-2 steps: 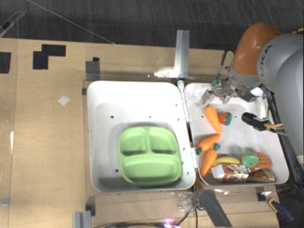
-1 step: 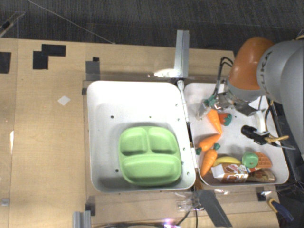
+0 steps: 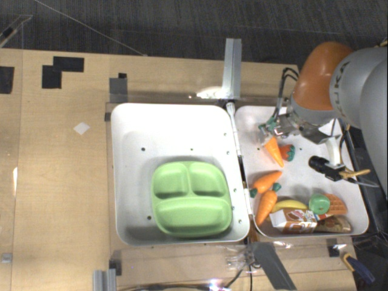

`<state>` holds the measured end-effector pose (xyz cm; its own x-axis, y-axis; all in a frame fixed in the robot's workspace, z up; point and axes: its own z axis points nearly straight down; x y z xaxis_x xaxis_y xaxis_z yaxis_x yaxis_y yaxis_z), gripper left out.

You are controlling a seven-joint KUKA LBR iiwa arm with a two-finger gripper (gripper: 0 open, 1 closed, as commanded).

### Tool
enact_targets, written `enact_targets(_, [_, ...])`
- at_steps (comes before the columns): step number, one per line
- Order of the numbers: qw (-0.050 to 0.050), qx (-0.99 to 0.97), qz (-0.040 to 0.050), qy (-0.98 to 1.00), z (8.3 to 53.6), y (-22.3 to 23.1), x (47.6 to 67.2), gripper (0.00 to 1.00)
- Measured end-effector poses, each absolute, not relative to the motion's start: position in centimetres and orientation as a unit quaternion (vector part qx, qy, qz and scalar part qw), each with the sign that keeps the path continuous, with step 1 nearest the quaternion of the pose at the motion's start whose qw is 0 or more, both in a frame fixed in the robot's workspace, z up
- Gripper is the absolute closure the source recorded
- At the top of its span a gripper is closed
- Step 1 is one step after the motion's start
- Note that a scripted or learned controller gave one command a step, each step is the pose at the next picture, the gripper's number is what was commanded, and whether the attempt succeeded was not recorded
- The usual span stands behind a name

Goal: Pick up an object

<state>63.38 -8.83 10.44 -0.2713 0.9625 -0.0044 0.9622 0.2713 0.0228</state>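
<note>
- Camera view looks down on the right bin (image 3: 303, 177), where the gripper (image 3: 274, 130) hangs over the far left part, close to the wall shared with the left bin (image 3: 124, 162).
- The likeliest target is the small toy carrot (image 3: 276, 153) lying just below the gripper, tip pointing toward the near side, with a small teal piece (image 3: 290, 153) touching its right flank.
- Handling, as a judgement: it looks like a light, hard plastic toy, stiff and not fragile. Its smooth, tapered body may slide out of a pinch taken near the tip.
- The best hold would be across the thick upper half, square to its length, clear of the teal piece.
- The gripper's lower end meets the carrot's top in this view. Whether it is open or closed, and whether it has the carrot or merely sits above it, cannot be told at this slant.
- Other candidates lie well apart, nearer the front: two more carrots (image 3: 267, 193) against the left wall, a banana (image 3: 290, 205), a brown and white carton (image 3: 298, 225) and a green round toy (image 3: 319, 204).
- These sit crowded and touching, so a grasp there risks nudging neighbours.
- The left bin bears a green divided plate (image 3: 191, 199), broad and flat, a poor fit for a two-finger pinch.
</note>
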Motion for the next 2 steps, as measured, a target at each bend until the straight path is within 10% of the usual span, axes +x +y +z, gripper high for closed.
enact_targets(2, [0.002, 0.651, 0.0021, 0.759, 18.6, 0.1, 67.0, 1.00])
